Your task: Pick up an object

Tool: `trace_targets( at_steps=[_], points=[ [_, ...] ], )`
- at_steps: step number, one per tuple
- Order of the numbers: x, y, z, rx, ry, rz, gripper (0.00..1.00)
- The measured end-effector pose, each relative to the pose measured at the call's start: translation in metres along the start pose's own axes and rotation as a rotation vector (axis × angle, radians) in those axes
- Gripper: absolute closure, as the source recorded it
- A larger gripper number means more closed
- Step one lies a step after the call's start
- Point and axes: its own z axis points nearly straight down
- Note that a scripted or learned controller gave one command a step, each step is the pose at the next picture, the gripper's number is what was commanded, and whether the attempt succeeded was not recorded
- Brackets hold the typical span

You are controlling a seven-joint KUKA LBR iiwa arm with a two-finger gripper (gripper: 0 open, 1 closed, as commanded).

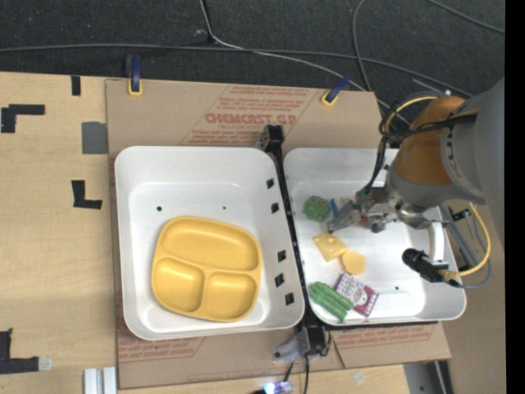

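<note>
Gripper (344,214) sits low in the right bin (426,306), between a green broccoli-like piece (316,208) and a yellow cheese wedge (330,245). Finger state: cannot tell, too small and cluttered with cable. Nothing visibly held.

Other candidates: a round yellow piece (353,262), a green pod-shaped toy (330,300) and a pink-and-white packet (356,294), those last two touching near the front wall. Left bin (131,171) holds a yellow divided tray (207,267).

Judgement: nearest targets are the broccoli and the wedge. Best practice: centre over one item only, align the closing axis across its narrow side, descend fully before closing, and keep clear of the divider wall.
</note>
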Motion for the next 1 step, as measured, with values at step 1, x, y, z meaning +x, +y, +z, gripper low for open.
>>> trace_targets(
  at_steps=[1],
  points=[
    [-0.0003,0.0007,-0.0115,-0.003,-0.002,-0.001,1.00]
  ],
)
